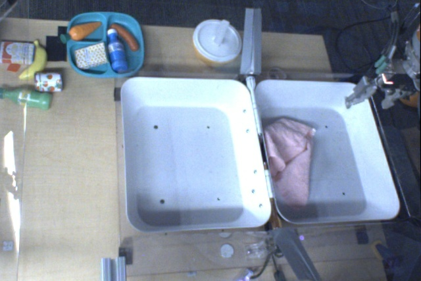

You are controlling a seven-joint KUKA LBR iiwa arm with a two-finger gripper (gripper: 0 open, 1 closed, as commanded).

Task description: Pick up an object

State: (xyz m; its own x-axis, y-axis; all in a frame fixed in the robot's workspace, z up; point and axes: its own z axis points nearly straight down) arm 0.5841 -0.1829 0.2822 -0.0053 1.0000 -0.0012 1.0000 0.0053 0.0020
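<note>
- Lying crumpled in the right bin, a pink cloth sits against that bin's left wall, close to the divider between the two bins.
- The left bin is beside it, their rims nearly touching.
- At the right bin's upper right corner the hand hovers over the rim, well apart from the cloth; I cannot tell how it is set.
- On the counter behind the left bin stand a blue tray of toy food and a white lidded cup.
- A banana, a small can and a green bottle lie at the far left.
</note>
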